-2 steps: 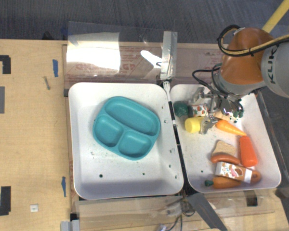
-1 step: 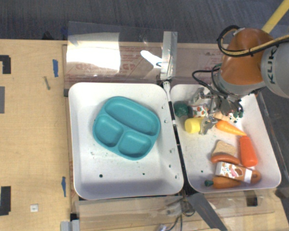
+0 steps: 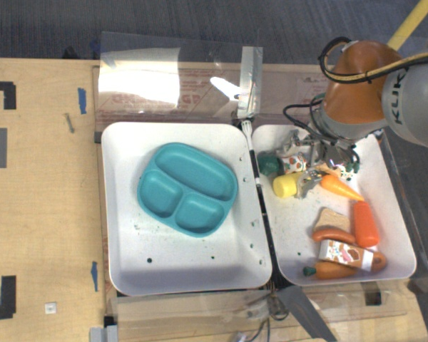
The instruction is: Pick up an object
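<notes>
A teal divided plate (image 3: 188, 189) lies in the left bin (image 3: 121, 255).

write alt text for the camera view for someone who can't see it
A grey and orange robot arm's gripper reaches into the right white bin above toy food, including a carrot and a yellow piece. The left bin holds a teal divided plate.

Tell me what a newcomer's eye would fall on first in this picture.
First, the teal divided plate, alone in the left white bin. Next, the grey arm's orange band at upper right, with its claw low over the right bin's far end, among a yellow cup and a toy carrot.
</notes>
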Action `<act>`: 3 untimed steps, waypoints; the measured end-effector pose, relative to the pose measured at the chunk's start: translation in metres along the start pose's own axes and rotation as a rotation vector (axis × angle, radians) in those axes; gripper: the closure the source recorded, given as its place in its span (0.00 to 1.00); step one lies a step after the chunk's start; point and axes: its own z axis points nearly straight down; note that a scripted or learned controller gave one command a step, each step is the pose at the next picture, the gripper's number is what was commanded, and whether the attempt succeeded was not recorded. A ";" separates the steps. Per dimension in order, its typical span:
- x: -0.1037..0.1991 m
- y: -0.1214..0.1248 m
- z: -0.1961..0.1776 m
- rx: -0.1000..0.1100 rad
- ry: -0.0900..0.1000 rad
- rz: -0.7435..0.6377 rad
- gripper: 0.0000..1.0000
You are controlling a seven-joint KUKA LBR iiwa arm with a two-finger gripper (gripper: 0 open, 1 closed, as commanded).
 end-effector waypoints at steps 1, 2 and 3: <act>-0.004 0.000 -0.014 0.003 -0.012 0.000 1.00; -0.003 0.001 -0.012 0.002 -0.010 0.000 0.00; -0.017 -0.010 0.001 -0.008 0.016 -0.029 0.00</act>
